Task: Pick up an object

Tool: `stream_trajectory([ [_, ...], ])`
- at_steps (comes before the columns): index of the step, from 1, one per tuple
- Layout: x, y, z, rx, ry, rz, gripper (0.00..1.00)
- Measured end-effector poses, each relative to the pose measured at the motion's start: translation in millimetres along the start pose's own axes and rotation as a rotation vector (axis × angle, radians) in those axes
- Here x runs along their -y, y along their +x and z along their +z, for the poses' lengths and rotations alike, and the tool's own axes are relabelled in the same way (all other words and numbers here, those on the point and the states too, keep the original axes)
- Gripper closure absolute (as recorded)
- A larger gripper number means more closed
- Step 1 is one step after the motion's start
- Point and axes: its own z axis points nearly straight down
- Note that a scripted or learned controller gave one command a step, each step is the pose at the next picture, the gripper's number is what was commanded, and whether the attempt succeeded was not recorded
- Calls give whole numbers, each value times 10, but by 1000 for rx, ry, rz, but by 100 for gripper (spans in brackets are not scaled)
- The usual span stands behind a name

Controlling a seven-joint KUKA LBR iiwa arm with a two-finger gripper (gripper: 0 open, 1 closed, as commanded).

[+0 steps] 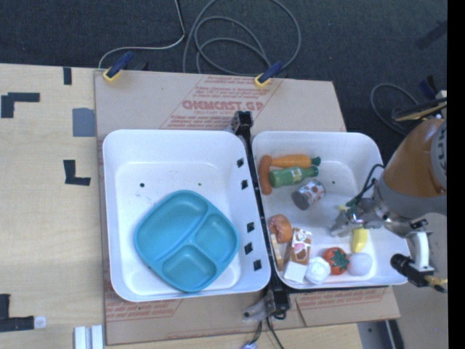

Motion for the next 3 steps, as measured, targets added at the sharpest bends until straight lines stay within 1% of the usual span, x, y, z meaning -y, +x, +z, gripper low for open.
stream_trajectory([
  [1, 191, -79, 21, 5, -18, -1, 0],
  [2, 182, -71, -82, 5, -18, -3, 100],
  [3, -206, 937, -796, 0, -18, -15, 100],
])
